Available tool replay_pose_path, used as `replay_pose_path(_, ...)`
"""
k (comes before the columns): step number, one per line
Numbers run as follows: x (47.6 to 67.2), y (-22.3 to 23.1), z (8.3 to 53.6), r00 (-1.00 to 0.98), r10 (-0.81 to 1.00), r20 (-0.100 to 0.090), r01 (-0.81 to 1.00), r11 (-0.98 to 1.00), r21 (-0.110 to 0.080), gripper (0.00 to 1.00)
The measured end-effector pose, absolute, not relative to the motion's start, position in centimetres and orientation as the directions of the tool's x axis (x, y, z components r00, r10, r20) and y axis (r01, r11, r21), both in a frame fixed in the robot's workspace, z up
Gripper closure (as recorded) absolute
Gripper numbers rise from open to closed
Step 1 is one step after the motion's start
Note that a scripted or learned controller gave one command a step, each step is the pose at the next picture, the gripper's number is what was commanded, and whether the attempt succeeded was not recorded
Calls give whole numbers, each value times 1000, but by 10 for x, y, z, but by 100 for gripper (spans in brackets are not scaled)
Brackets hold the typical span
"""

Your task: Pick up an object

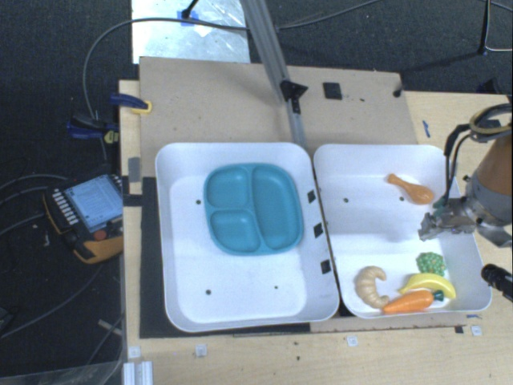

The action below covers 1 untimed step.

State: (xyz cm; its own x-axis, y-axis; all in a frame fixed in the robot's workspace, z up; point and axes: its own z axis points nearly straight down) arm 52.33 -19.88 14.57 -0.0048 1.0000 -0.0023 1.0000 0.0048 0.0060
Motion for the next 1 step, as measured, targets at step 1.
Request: replay_pose_path(1, 528, -203, 210, -5, 1000, -3, 1000, 5, 9, 100)
